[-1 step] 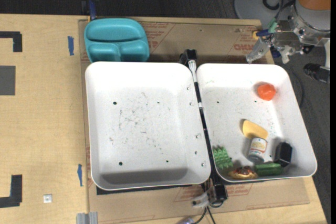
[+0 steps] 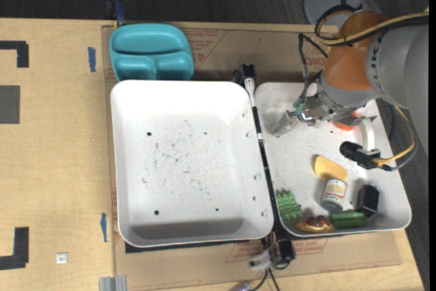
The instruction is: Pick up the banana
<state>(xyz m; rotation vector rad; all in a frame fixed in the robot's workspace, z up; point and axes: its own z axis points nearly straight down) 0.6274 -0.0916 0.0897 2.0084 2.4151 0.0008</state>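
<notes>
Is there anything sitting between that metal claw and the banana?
Nothing visible. The end effector hovers over the right bin, and bare white floor lies between it and the banana.

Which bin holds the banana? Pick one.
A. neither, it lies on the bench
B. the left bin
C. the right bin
C: the banana, a yellow piece, lies in the right bin with the other small items, below the gripper.
</notes>
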